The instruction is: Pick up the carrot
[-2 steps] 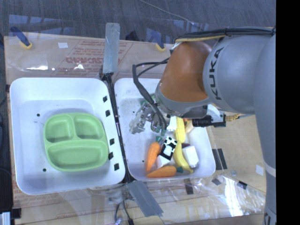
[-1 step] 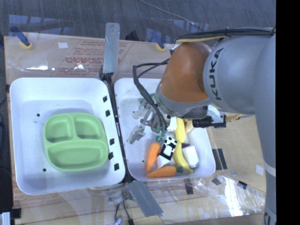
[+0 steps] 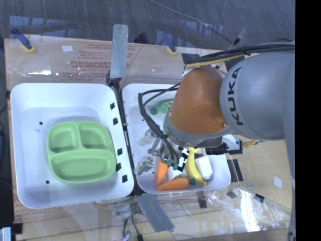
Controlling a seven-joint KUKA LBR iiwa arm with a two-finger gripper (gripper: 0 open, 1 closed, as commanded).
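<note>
Two orange carrots lie at the front of the right bin. One carrot stands on end and tilted; the other carrot lies flat against the bin's front wall. My gripper hangs low over the bin's left side, just left of the tilted carrot. Its metal fingers are spread open with nothing between them. The arm's orange band and wrist hide the middle of the bin.
A yellow banana and a white block lie right of the carrots. A green item peeks out at the bin's back. The left bin holds a green divided plate.
</note>
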